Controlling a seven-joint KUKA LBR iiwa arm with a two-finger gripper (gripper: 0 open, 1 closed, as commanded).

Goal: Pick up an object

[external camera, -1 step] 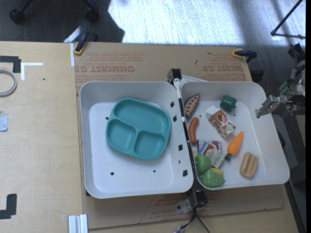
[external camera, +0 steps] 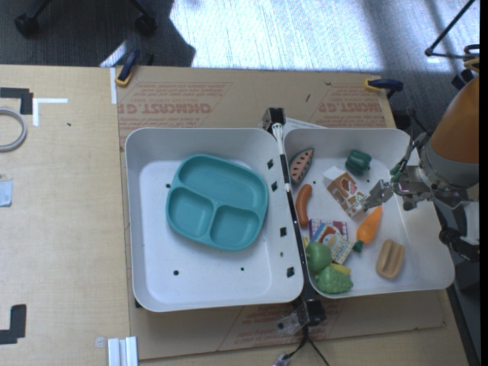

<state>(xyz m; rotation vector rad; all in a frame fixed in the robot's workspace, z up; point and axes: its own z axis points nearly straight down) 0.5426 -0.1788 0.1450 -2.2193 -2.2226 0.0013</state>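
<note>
The right bin (external camera: pixel 427 277) holds several toy foods. Among them are a watermelon slice (external camera: pixel 302 164), a dark green piece (external camera: pixel 357 161), a small printed carton (external camera: pixel 347 192), a red sausage (external camera: pixel 303 203) and an orange carrot (external camera: pixel 369 225). Nearer the front lie a colourful box (external camera: pixel 328 233), a green pear (external camera: pixel 318 255), a leafy green piece (external camera: pixel 334 280) and a tan bun (external camera: pixel 390 259). My gripper (external camera: pixel 379 196) hangs over the right bin, just right of the carton and above the carrot. I see nothing held in it.
A teal divided plate (external camera: pixel 217 202) lies in the left bin (external camera: pixel 145 280). The bins rest on brown cardboard (external camera: pixel 191 101) on the bench. The grey arm with its orange band (external camera: pixel 457 128) comes in over the right bin's right wall.
</note>
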